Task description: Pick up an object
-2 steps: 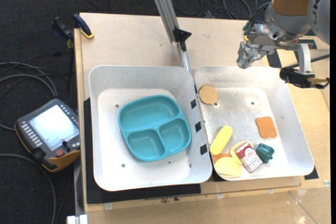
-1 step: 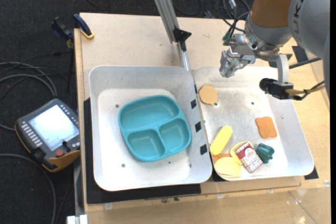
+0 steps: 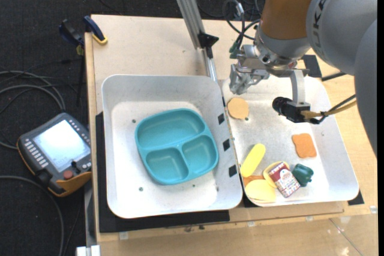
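Observation:
My gripper (image 3: 237, 86) hangs over the far left corner of the right bin (image 3: 336, 147), just above and behind a tan round disc (image 3: 238, 108). Nothing shows between its fingers. Nearer the front lie a yellow banana-shaped piece (image 3: 252, 159), a pale yellow disc (image 3: 260, 190), a small red and white carton (image 3: 282, 180), a dark green piece (image 3: 303, 174) and an orange toast-like slab (image 3: 304, 144).
The left bin (image 3: 120, 99) holds a teal divided plate (image 3: 176, 145). A metal pole (image 3: 187, 0) slants down to the ridge between the bins. A teach pendant (image 3: 54, 153) lies on the floor at left.

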Controlling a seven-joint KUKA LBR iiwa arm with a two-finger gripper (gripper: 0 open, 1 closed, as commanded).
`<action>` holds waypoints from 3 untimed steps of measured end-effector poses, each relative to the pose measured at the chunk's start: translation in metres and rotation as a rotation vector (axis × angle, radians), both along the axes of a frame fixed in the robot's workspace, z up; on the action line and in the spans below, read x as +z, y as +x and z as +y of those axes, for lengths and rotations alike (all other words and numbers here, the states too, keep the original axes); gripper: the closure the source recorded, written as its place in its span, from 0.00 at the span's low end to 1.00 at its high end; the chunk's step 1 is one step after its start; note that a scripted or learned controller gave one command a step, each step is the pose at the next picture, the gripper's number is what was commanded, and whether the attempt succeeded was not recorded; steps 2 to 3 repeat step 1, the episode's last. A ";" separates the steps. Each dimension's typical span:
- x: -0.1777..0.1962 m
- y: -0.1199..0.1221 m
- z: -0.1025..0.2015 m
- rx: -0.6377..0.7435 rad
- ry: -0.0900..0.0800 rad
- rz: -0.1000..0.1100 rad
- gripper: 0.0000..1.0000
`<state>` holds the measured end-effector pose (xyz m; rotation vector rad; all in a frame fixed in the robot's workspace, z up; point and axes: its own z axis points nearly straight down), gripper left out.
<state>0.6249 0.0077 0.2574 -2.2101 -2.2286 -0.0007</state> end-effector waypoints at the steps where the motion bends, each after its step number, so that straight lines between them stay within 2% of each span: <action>1: -0.001 -0.029 0.057 0.000 0.000 0.001 1.00; 3: -0.001 -0.029 0.057 0.000 0.000 0.001 1.00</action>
